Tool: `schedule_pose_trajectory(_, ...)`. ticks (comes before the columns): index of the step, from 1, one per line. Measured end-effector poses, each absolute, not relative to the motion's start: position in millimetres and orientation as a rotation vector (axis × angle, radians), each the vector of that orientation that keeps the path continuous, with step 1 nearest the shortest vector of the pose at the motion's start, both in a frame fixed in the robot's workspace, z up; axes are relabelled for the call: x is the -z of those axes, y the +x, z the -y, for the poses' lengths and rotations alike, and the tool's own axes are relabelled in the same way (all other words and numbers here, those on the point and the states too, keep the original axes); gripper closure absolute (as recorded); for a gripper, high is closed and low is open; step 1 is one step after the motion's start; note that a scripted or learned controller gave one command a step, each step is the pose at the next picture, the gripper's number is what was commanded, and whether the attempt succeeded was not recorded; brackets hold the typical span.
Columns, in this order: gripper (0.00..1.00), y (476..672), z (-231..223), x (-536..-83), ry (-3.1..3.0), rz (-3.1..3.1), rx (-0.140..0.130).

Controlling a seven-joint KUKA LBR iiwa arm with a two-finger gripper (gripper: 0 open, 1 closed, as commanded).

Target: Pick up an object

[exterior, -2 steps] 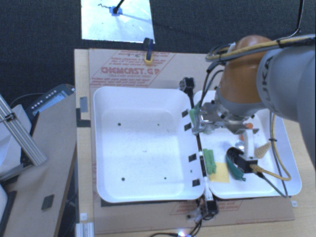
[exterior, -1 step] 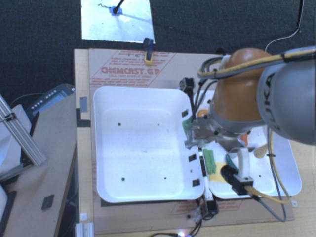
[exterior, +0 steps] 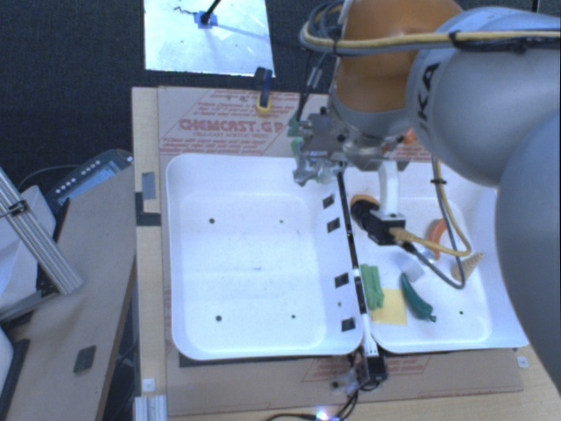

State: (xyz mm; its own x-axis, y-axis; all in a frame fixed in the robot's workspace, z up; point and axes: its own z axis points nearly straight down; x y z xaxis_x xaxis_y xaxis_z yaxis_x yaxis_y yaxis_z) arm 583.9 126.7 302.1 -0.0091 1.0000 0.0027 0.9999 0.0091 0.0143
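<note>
Nearest the camera, a flat yellow square, a green soft strip touching it and a dark teal curved piece lie in the right white bin, all well apart from the gripper. A small orange rounded piece lies closer to it. The gripper hangs by the bins' far rim; whether it is open or closed I cannot tell. This looks like the approach step: next it must settle over one piece and descend.

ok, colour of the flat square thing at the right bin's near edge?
Yellow. The flat square shows best in the camera view.
</note>
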Motion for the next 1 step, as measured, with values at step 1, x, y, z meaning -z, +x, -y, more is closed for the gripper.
schedule_pose_trajectory(1,1.0,580.4,-123.5,-309.6,2.208,-2.231,-0.005)
